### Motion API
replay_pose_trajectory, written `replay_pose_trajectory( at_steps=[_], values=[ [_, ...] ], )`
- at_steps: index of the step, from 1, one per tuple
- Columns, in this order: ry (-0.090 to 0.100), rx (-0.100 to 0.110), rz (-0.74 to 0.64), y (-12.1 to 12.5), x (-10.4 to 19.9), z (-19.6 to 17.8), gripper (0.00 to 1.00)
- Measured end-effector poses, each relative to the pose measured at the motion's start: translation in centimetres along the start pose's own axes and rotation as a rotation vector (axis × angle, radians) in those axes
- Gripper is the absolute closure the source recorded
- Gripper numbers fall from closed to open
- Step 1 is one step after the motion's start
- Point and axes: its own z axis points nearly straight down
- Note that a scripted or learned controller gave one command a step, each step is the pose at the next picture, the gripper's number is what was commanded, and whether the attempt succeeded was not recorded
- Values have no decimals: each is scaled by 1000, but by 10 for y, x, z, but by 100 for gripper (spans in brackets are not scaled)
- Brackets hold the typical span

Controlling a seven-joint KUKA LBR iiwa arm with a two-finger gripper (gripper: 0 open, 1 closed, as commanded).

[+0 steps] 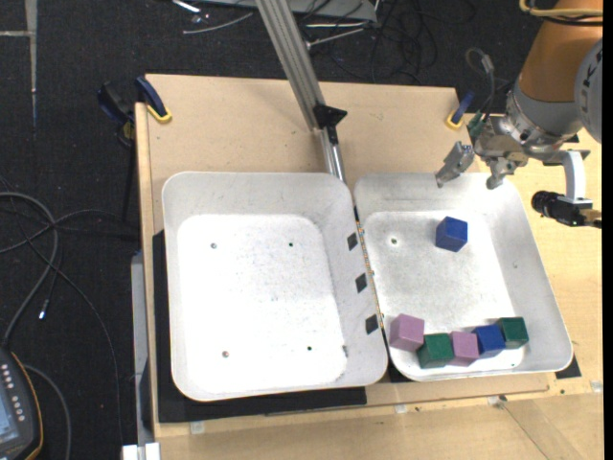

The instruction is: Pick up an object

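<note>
At the far left of the bench (239, 123), the left bin (182, 257) is seen lying flat, its speckled white floor bare. A slanted metal pole (292, 51) is seen crossing from the top of the view down to the seam where the two bins meet.

In the right bin (536, 286), six small cubes are found. Five of them are crowded along the near edge: a light purple cube (407, 331) at the left end, then a dark green cube (436, 349), a pink cube (465, 345), a dark blue cube (490, 338) and a second green cube (514, 331), each touching or almost touching its neighbour. Well apart from that row, a lone blue cube (451, 233) is set by itself on open floor in the far half of the bin.

Above the bin's far right corner, the gripper (476, 169) is held in the air, its two fingers spread apart with nothing between them. The lone blue cube lies just nearer the camera and slightly to the left of the spread fingers, with clear floor on every side. Being roughly square, it has no long axis to be matched. It is judged the easiest target: a short move toward the near side and a straight descent would be needed, whereas the packed row leaves little room for fingers.
</note>
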Motion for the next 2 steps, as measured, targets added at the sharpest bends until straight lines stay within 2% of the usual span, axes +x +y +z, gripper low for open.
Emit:
replay_pose_trajectory(
  at_steps=[1,2],
  values=[
    [1,7,5,-11,-26,127,0],
    [-1,-4,3,-7,-26,111,100]
  ],
)
